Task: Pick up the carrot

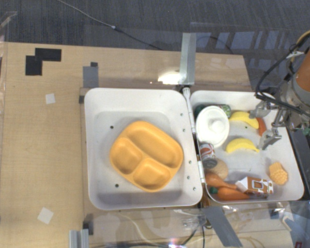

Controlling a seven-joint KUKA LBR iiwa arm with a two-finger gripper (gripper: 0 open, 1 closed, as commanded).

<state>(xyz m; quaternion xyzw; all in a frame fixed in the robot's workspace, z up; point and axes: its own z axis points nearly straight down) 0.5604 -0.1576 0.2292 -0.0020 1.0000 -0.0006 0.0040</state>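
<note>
Here the open, empty end effector (267, 125) hovers well apart from the carrot (228, 192).

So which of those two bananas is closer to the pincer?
The upper banana, near the bin's far wall. It lies just left of the pincer, while the other banana sits lower, beside the white bowl.

A pale wooden worktop (36, 154) carries two shallow white bins side by side, their inner edges touching. The left bin (93, 149) and right bin (292, 174) sit toward its right half. Black tape patches (41, 60) mark the far left corner.
</note>
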